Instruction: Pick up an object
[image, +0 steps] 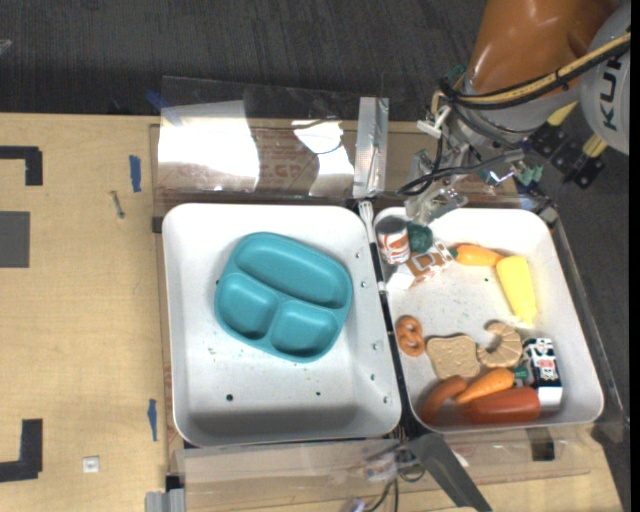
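My grey arm with the orange band (520, 45) reaches over the far edge of the right shallow white bin (572, 300). The left white bin (190, 330) holds a teal three-compartment plastic tray (283, 294). My claw (428, 205) hovers near a small red-and-white can (394, 244) by the divider; can't tell if it's open or closed.

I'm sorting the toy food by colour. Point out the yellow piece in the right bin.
It is the corn cob, lying near the far right wall of the right bin. It is pale yellow, while the pieces around it are orange, red or brown.
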